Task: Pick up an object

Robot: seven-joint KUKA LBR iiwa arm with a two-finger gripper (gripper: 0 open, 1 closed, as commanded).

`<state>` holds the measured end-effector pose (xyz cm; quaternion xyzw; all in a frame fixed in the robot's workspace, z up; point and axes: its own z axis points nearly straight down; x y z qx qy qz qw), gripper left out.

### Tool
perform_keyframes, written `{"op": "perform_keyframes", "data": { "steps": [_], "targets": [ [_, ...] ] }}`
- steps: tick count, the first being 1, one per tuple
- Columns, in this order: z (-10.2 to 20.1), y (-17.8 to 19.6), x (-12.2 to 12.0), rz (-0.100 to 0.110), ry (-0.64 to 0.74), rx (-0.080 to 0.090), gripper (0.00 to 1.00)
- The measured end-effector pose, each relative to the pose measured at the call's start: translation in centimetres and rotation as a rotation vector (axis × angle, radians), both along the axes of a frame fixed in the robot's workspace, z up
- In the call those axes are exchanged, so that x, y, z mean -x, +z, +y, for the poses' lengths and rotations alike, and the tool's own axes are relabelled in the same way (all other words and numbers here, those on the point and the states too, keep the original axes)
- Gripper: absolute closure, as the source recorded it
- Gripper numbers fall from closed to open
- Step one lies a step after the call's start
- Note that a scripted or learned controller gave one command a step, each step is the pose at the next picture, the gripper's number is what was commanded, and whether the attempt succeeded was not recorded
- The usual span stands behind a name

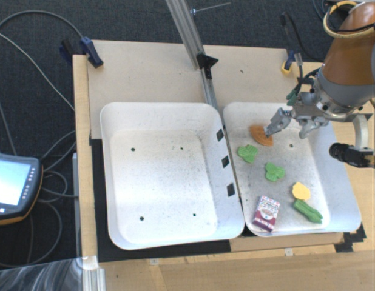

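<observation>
The gripper (292, 124) looks like bare grey metal with a dull sheen, and the arm (350, 53) above it wears a glossy orange shell that catches the light. Beneath it, the right bin (333, 180) is smooth matt white plastic flecked with dark specks, like the left bin (160, 174) well to its side. The bench (145, 71) beyond looks like pale, matt, unfinished board.

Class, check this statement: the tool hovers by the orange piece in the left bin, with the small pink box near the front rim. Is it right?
Wrong bin. The camera view shows the tool by the orange piece in the right bin, with the small pink box near the front rim.
</observation>
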<state>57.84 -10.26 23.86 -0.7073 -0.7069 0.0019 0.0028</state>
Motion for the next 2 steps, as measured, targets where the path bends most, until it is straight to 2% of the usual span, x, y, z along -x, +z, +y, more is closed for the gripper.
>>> {"op": "perform_keyframes", "data": {
  "steps": [1,2],
  "targets": [
    [0.2,-6.3,-0.1,0.002,0.001,-0.001,0.0],
    [-0.3,-11.9,0.9,0.002,0.0,-0.001,0.0]
  ]
}}
